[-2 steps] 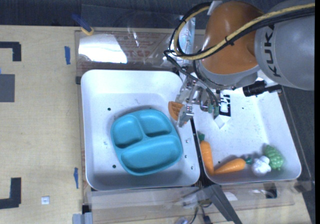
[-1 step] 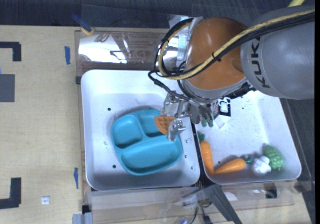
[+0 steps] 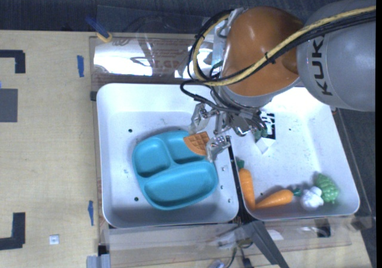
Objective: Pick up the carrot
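Orange-banded arm (image 3: 262,52) is seen over the bins' divide, gripper (image 3: 216,141) low above the blue tray (image 3: 173,171); its opening cannot be told. Two carrots (image 3: 274,198) lie in the right bin (image 3: 298,141), unreached. Approach is judged unfinished; rightward travel is needed.

Grey KUKA arm (image 3: 343,52) running off right edge. Metal two-finger gripper (image 3: 215,141) blurring; finger state unreadable. Orange waffle-textured piece (image 3: 196,142) partly hiding just left of it.

Bright overhead light. Glare washes the clear panel (image 3: 149,61) above and left of the jaws; soft shadows underneath them; the picture is slightly soft.
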Robot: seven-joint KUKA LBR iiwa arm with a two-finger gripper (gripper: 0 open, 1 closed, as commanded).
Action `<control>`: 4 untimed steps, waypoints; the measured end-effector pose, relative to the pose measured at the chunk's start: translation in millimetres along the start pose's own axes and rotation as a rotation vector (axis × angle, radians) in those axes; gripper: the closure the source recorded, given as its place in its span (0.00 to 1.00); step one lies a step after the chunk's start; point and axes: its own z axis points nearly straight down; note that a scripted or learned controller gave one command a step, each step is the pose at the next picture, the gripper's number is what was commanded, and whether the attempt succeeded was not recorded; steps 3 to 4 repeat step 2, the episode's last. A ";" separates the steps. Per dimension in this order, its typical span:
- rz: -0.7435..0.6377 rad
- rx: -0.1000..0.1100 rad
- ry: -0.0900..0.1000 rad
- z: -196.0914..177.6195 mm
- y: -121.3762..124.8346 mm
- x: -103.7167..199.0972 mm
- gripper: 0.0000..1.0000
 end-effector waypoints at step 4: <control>-0.744 -0.001 -0.002 26.3 -52.1 -97.9 1.00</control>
